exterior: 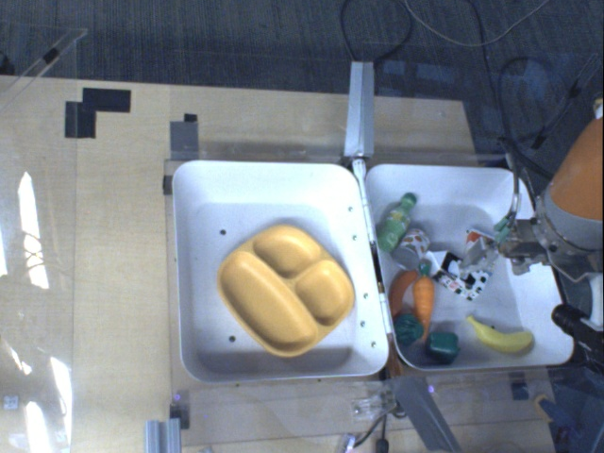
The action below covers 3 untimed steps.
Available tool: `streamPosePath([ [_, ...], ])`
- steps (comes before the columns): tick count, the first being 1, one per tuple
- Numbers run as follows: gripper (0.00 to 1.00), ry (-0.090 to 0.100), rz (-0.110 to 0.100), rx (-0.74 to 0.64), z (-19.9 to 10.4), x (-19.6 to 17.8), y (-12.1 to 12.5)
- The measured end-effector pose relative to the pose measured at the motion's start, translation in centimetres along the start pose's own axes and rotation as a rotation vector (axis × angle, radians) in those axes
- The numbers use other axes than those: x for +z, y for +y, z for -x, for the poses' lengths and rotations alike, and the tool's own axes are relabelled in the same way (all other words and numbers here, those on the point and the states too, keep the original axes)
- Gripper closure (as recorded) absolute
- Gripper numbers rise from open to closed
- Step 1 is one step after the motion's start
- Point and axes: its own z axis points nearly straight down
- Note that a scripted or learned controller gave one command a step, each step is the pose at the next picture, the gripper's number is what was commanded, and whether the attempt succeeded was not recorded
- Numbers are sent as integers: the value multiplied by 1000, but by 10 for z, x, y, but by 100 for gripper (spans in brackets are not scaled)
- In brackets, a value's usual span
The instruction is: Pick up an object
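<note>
The right bin (491, 189) holds several small objects. A green bottle (398, 217) lies at its left wall beside a grey can (412, 244). Below them an orange carrot (424, 297) rests against a red-orange piece (404, 289), with two teal pieces (410, 328) (442, 346) at the front. A yellow banana (500, 337) lies at the front right. A black-and-white checkered object (464, 278) sits in the middle. My gripper (493, 244) hangs low over the bin's right half, just above and right of the checkered object.
The left bin (203, 206) carries a yellow three-part dish (286, 289). A metal post (360, 111) stands behind the seam between the bins. Cables (444, 17) trail over the dark floor at the back. The arm's orange band (580, 173) is at the right edge.
</note>
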Motion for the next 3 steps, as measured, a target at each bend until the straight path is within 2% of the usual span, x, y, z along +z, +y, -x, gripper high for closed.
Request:
streamPosePath([
  [1, 0, -16, 37, -123, -9, 88, -6],
  [2, 0, -3, 8, -118, 23, 112, 64],
  [3, 100, -2, 12, -120, 23, 101, 66],
])
